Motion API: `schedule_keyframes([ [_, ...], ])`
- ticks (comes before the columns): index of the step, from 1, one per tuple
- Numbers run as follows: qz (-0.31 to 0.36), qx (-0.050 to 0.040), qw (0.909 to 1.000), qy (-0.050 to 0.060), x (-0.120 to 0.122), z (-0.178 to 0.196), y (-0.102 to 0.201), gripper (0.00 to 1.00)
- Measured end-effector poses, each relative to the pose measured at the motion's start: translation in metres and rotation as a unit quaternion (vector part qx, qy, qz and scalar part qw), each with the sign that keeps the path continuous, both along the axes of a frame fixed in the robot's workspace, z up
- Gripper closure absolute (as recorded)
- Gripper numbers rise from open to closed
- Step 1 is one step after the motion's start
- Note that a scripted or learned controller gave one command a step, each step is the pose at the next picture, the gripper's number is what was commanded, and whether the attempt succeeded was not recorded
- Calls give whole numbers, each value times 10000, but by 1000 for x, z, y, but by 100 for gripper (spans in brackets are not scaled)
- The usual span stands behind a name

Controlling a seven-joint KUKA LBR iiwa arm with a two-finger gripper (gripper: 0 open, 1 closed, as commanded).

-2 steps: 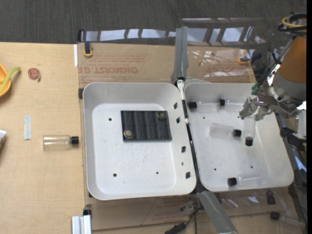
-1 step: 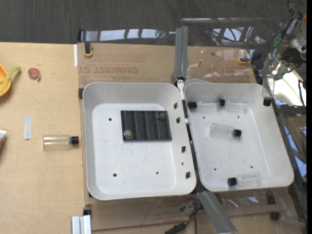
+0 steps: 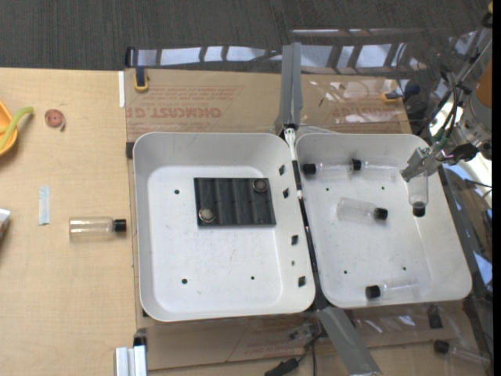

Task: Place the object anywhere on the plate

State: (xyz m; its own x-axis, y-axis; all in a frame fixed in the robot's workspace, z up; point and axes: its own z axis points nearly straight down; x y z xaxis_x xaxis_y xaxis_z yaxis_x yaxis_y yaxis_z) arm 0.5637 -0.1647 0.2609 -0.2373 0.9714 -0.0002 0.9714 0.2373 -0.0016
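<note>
Where the two shallow white bins meet, your left bin carries a dark ribbed rectangular plate, while the right bin holds several clear plastic vials with black caps. The gripper, at that bin's far right edge, grips one clear vial hanging upright. Another vial lies on the wooden bench.
</note>
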Motion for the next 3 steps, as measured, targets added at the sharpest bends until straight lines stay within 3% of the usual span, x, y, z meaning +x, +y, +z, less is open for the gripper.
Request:
schedule_keyframes([
  [1,206,4,9998,10,-87,-67,21,100],
  [2,5,-7,10000,-10,-1,-3,-58,100],
  [3,790,-9,9969,-15,77,100,-57,100],
])
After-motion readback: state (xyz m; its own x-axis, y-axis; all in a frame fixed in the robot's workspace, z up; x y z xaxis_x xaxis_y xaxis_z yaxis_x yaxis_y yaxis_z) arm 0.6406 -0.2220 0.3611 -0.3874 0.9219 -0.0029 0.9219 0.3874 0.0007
